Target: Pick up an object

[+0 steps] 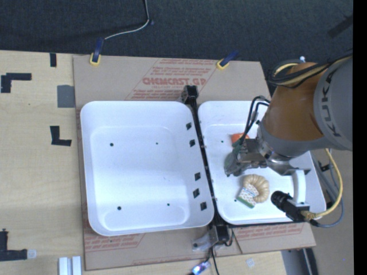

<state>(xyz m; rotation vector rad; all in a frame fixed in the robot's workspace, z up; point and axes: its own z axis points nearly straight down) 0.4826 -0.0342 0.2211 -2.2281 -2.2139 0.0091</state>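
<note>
Gripper (236, 164) sits low in the right bin (221, 125), its dark metal end toward the bin's left half; whether it is wide or narrow cannot be told from this angle, and nothing is seen held in it. Just below and to the right of it in the camera view lies a tan, ridged, curled object (256, 186), something like a pastry or a shell, resting on the bin floor near the bin's lower edge. Touching that object's lower left side is a small packet (248, 196) with a white and green label. Above the gripper, partly hidden by the arm's cabling, a small orange item (235, 137) shows on the bin floor. The grey and orange arm (298, 113) covers the bin's right side, and a black cable with a yellow hose loops near the lower right corner. The left bin (92, 153) stands beside it, both on a cardboard sheet (166, 82) over the wooden bench (34, 182).
</note>
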